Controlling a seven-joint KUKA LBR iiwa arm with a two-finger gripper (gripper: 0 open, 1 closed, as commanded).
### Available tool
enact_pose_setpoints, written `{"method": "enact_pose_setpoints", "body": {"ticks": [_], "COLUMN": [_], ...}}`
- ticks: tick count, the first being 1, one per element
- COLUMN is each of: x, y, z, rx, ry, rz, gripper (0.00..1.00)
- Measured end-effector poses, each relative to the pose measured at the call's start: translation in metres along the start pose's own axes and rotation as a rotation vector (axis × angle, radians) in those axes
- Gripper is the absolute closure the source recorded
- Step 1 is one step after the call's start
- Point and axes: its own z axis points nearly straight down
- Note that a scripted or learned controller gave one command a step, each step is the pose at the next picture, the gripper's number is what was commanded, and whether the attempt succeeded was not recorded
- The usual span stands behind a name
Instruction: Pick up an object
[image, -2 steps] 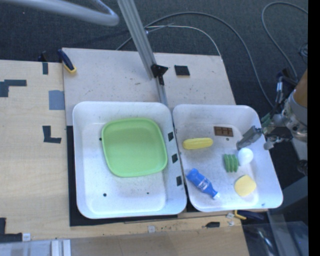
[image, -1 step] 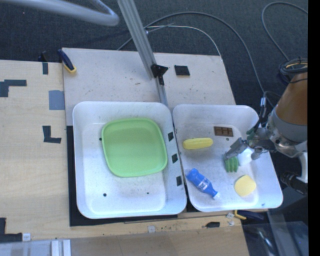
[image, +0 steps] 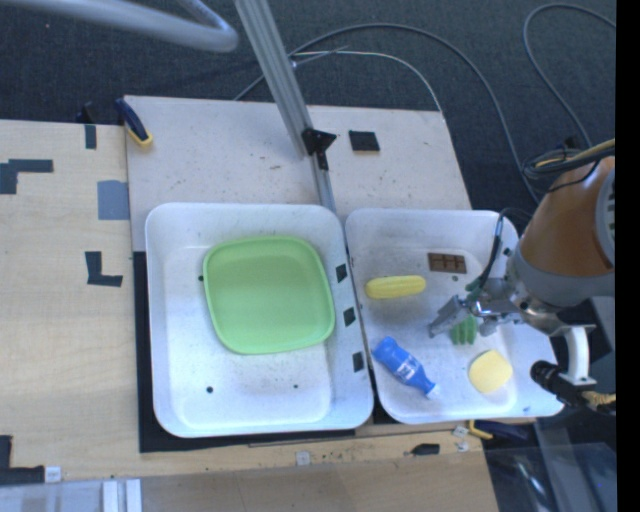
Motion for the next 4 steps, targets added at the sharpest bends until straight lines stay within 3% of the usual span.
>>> {"method": "enact_pose_setpoints", "body": {"ticks": [1,2,4], "x": [0.009,0.009,0.002], "y": [0.000,0.001,0.009], "z": [0.058,0.046,-0.045], "rx": [0.000,-0.004,-0.010], "ry": [0.000,-0.001,-0.002], "rz": [0.000,0.000,0.001], "gripper": [0.00,1.00,1.00]}}
